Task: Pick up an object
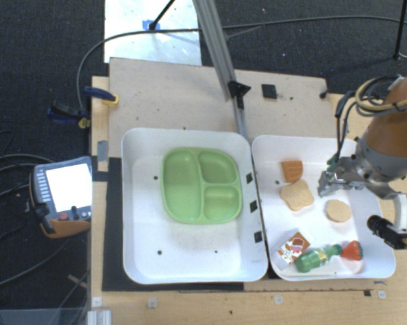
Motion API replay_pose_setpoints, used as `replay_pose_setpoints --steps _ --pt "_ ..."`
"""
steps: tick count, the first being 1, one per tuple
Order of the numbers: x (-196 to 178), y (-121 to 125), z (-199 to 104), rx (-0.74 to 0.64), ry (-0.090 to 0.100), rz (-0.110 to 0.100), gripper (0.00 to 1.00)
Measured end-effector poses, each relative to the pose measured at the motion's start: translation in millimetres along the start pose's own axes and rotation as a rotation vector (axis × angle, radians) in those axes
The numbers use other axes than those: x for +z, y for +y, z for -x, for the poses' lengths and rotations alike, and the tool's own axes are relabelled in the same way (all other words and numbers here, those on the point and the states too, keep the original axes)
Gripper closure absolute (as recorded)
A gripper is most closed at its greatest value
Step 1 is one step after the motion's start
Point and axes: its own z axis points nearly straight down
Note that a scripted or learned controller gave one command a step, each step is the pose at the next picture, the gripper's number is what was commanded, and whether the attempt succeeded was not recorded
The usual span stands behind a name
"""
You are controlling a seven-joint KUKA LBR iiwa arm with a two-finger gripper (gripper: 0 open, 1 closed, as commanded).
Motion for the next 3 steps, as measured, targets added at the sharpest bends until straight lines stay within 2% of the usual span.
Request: replay_pose_setpoints --steps 1,2,3 --pt "-30.3 1.8 0.1 0.000 0.000 -0.001 1.00" --pt "-38.0 15.6 -50.3 -0.005 0.003 -0.003 1.00" --pt "-25.3 19.3 -106.5 -0.006 0.004 -0.005 1.00"
